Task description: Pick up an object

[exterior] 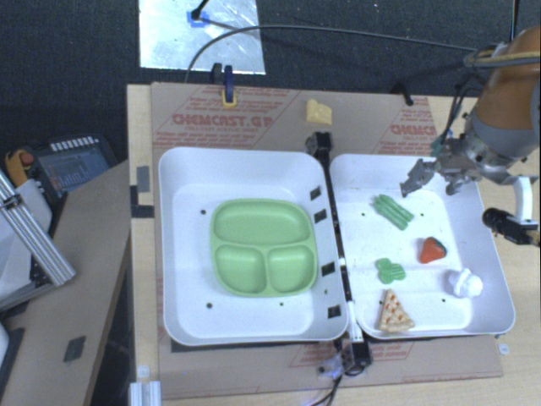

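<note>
My gripper [436,182] hovers over the far part of the right bin [494,265], its two grey fingers spread apart with nothing between them. Just below and left of it lies a pale green ribbed piece [393,211]. Further toward the front are a red strawberry [433,249], a small dark green piece [390,271], a white knob-like object [464,284] and a pizza slice [393,313]. All of these rest on the bin floor, apart from the gripper.
The left bin [182,227] holds a green three-compartment plate [261,247]. A black divider with clips [330,227] runs between the bins. A yellow block [319,112] lies on the cardboard behind them. A black part of the arm [507,223] overhangs the right bin's edge.
</note>
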